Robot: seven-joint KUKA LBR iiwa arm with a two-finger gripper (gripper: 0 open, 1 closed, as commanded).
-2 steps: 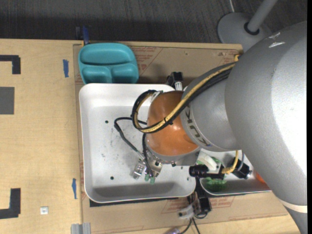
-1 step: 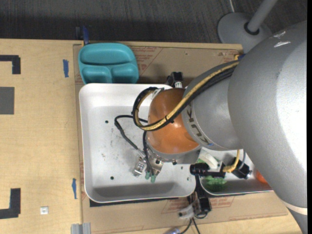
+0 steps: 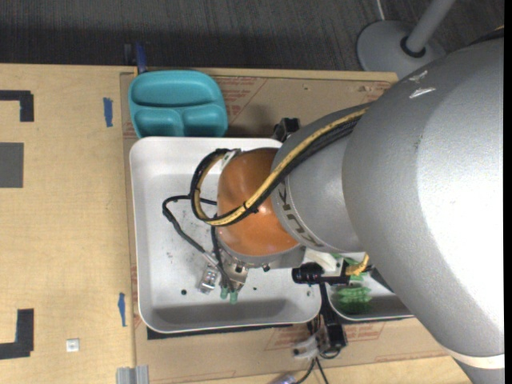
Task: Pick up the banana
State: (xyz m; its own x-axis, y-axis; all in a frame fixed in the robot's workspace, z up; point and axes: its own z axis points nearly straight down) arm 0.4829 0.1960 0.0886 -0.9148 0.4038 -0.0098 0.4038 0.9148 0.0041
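"What sort of place were you running this in?"

"You were in a robotics lab: a cardboard-covered tabletop (image 3: 64,214) marked with blue tape (image 3: 107,112), white bins (image 3: 152,214) set out for trials, a grey industrial arm (image 3: 416,198) trailing loose cables (image 3: 192,206), dark carpet (image 3: 200,14) beyond."

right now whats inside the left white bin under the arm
The end effector hangs low over the left white bin; bare white floor shows around it. The arm covers most of the bin, so what lies beneath it cannot be seen.
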